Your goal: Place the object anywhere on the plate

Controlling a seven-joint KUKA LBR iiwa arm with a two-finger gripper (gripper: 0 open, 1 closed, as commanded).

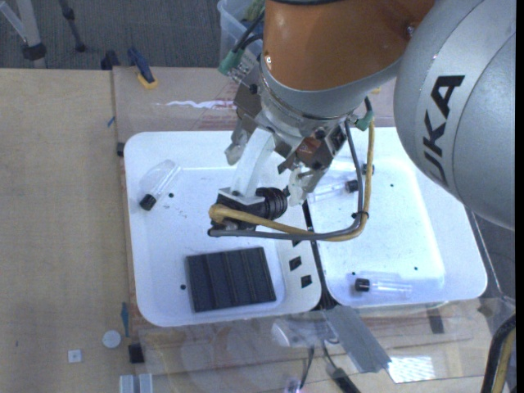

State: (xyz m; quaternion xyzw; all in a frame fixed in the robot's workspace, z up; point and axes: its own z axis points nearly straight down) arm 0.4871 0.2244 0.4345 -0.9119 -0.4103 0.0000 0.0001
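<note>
Vial (157,178), clear with black cap, in left bin (136,244); jaws' state unclear.

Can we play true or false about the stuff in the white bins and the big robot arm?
1. The dark ribbed plate lies in the left-hand bin. True.
2. The left-hand bin's clear tube sits on the plate. False: it lies apart from it, toward the bin's far corner.
3. The right-hand bin holds a black-capped tube near its front. True.
4. The arm's band is green. False: it is orange.
</note>
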